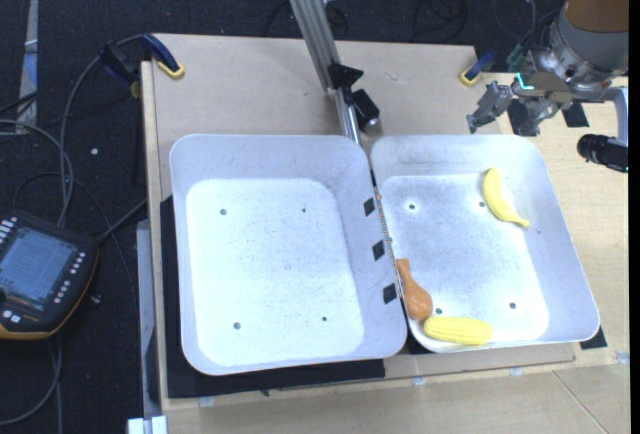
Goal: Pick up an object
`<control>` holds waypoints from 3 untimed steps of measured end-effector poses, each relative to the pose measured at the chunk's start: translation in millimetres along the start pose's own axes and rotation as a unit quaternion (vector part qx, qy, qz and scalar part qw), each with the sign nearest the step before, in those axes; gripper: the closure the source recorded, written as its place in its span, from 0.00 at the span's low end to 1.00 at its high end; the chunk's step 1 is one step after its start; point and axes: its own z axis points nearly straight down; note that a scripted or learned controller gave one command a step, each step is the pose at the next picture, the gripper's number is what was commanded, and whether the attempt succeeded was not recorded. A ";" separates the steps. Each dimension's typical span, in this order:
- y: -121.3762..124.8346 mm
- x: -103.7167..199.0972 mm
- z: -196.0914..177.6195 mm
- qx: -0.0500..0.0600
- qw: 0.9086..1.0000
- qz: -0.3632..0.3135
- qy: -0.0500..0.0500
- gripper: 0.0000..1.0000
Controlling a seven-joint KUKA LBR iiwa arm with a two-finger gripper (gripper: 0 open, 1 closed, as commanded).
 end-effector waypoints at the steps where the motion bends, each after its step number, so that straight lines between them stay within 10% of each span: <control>1: 0.0 0.0 0.1 0.000 1.000 0.000 0.000 0.00; 3: -7.7 -9.5 106.7 0.002 1.000 0.000 0.000 0.00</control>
